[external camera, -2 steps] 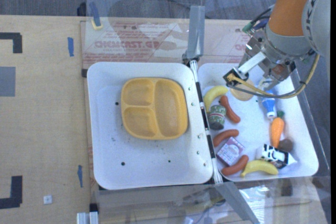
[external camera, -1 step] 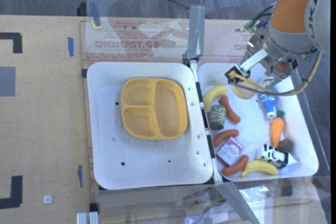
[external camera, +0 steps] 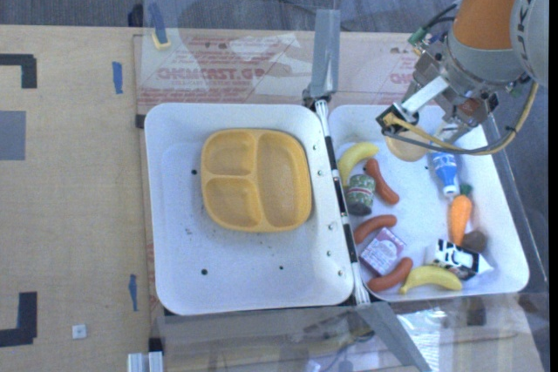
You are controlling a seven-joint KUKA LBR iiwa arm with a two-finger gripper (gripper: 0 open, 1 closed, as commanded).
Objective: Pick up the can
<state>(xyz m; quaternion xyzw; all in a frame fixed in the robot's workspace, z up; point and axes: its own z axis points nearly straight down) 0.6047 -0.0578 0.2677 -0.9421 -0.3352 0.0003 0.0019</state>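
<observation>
Spotted can (external camera: 360, 194) in right bin (external camera: 514, 240), hard against the left wall, about halfway along it. Looks upright: dark green label, paler top. Sits just below upper banana (external camera: 356, 158) and just beside a red sausage (external camera: 384, 181) to its right; touching or not, can't tell. Toward the front from there: second sausage (external camera: 375, 227), pink packet (external camera: 382, 251), third sausage (external camera: 390, 274) near the front wall, next to lower banana (external camera: 431, 278).

Found gripper (external camera: 462, 111) over the back right of the same bin, below grey wrist with orange band, well apart from can. Jaw state: can't tell, lost in wrist hardware at this angle. Close by: tan round item (external camera: 405, 146) at the back of the bin, blue-and-white bottle (external camera: 445, 172) just in front. Further forward on the right side: carrot (external camera: 459, 219), brown lump (external camera: 475, 240), black-and-white packet (external camera: 455, 257).

Over in left bin (external camera: 166, 187): yellow three-section plate (external camera: 256, 179), roughly centred, lying flat
</observation>
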